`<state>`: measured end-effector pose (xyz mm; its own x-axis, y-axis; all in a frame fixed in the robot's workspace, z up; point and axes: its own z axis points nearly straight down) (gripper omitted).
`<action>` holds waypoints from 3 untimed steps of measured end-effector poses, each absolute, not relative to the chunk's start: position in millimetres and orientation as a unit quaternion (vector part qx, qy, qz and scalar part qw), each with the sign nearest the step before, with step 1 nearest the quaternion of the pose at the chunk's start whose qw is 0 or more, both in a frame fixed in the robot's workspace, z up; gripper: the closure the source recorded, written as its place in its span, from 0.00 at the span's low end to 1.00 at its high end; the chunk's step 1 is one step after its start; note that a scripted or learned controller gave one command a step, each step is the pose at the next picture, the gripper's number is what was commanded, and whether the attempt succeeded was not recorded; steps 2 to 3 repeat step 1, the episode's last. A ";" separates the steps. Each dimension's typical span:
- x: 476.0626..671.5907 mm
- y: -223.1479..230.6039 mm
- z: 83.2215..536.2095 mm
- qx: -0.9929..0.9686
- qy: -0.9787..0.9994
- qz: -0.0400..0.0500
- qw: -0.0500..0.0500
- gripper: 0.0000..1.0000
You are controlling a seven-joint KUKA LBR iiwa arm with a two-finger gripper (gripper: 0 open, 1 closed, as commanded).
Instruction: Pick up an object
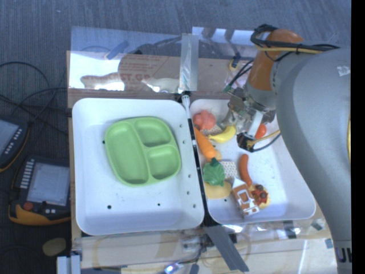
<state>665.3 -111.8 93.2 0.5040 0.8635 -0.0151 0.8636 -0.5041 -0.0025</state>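
Note:
My gripper (232,117) hangs low over the far part of the right bin (285,181), just above the yellow banana (223,134). A pink-red round fruit (204,119) lies to its left. An orange carrot (206,145) runs along the bin's left wall. Nearer the front lie a green broccoli piece (214,173), a pale yellow slice (216,190), a red sausage (245,167) and a small printed box (247,199). A small orange-red piece (260,131) shows right beside the wrist. Nothing is visibly held.
The left bin (91,210) holds a green divided plate (144,150). The grey arm (319,124) covers the right bin's right side. Cardboard and clear plastic (137,70) stand behind both bins. Cables and a handheld pendant (40,187) lie on the floor at left.

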 end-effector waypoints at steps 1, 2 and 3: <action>667.0 -107.7 177.7 0.836 0.548 -0.005 -0.001 1.00; 667.0 -107.7 177.7 0.836 0.548 -0.005 -0.001 1.00; 667.0 -107.7 177.7 0.836 0.548 -0.005 -0.001 1.00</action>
